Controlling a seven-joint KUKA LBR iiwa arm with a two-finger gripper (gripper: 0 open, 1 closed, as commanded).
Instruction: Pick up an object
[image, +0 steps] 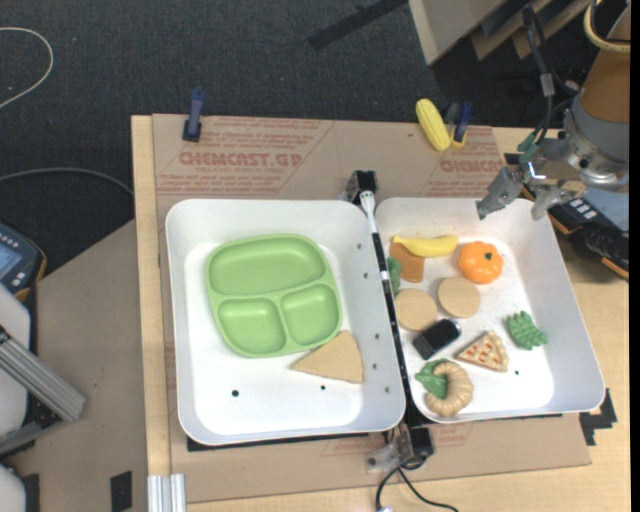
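Nothing lifted yet. Gripper (520, 197) hovering at 1 o'clock over right white bin (572, 300), spread wide, nothing between. Nearest candidates: round orange toy fruit (481, 262) and yellow toy banana (424, 245), both lying in bin at 7–8 o'clock from gripper. Descent, closing, lifting all remaining.

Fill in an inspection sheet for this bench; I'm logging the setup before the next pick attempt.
Surface: brown board bearing left bin and right bin, side by side.
Job's things: in right bin, banana, orange, two tan discs, black block, pizza slice, green leaf, croissant.
Clutter: left bin holds green tray and tan wedge; corn cob on board.
Grippers: gripper above right bin's far edge, holding nothing.
Cables: white cable on floor, black cable at front.
Surroundings: dark carpet.
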